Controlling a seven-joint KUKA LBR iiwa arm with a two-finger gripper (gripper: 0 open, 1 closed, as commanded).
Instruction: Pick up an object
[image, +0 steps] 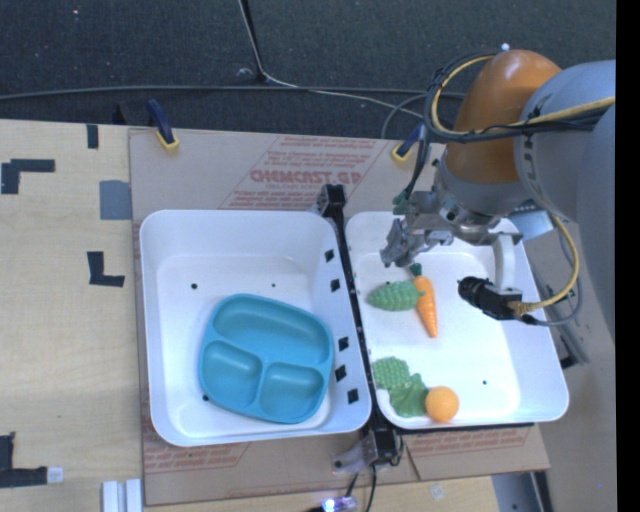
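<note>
The carrot (427, 306) lies in the right bin (520, 395), its top touching a green leafy toy (393, 296) on its left. The gripper (404, 255) hangs just above and left of the carrot's top, over the leafy toy's upper edge, with nothing seen between its fingers; whether the jaws stand apart or together cannot be told. Nearer the front lie a second green piece (396, 380) and an orange ball (441, 403), touching. The left bin (160, 240) holds a blue divided tray (265, 356).
</note>
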